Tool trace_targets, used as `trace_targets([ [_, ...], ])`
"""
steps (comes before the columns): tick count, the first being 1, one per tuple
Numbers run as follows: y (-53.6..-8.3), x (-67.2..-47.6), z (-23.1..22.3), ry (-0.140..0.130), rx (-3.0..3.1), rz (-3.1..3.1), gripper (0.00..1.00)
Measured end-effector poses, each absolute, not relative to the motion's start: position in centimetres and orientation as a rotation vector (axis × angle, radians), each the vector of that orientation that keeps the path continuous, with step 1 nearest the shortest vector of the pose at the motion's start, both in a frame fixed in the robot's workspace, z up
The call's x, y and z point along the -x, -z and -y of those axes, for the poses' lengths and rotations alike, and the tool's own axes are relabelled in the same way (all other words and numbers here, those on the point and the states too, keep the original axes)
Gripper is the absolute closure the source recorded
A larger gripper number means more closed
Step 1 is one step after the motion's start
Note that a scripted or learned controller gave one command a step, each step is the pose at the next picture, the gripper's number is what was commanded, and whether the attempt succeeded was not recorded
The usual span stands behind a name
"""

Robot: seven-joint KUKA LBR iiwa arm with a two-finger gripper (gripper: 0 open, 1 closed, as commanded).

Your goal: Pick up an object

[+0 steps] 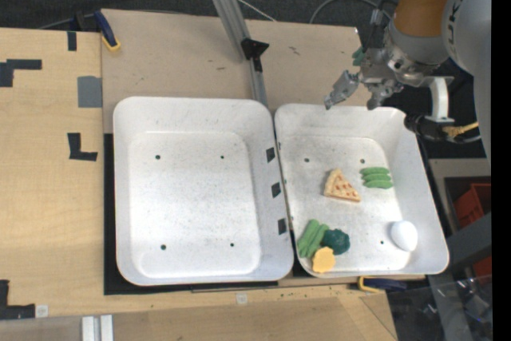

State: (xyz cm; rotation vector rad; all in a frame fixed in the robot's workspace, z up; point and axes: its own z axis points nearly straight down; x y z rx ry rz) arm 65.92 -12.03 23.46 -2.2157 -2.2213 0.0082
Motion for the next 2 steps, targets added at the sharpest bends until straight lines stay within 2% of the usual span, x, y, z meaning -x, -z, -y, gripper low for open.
trace_targets([
  [1, -18.6, -65.0, 11.7, -0.008, 2.216, 2.221, 0.00],
  [2, -13.2, -65.8, 11.3, -0.008, 2.215, 2.221, 0.00],
])
